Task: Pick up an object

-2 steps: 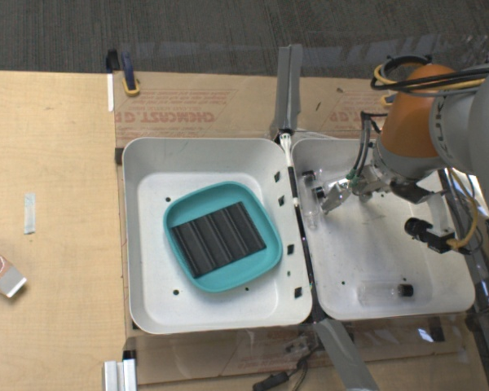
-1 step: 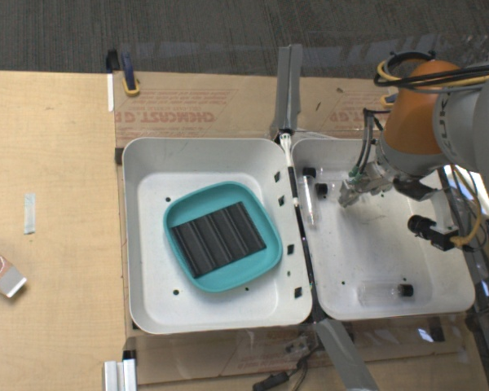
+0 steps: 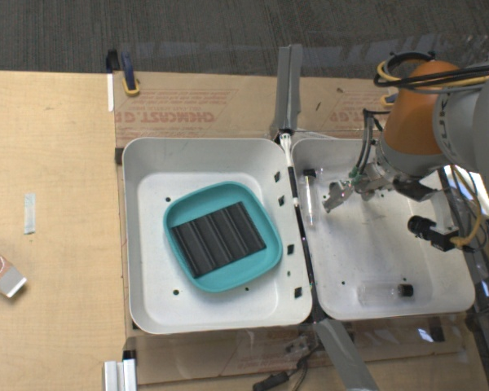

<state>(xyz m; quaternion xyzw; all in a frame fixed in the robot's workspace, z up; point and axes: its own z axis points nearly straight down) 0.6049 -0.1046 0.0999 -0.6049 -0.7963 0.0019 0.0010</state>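
Camera view: nothing lifted yet, jaws of gripper [image 3: 336, 195] low in right bin [image 3: 440, 300], spread hard to tell, beside clear tube [image 3: 306, 199]; teal tray [image 3: 222, 236] untouched in left bin [image 3: 147, 300].

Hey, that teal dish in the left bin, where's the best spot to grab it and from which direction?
Probably by the raised rim of the teal dish, coming straight down from above. It lies flat in the left bin, so its rim is likely the one part two fingers can straddle; the dark ribbed insert looks too wide.
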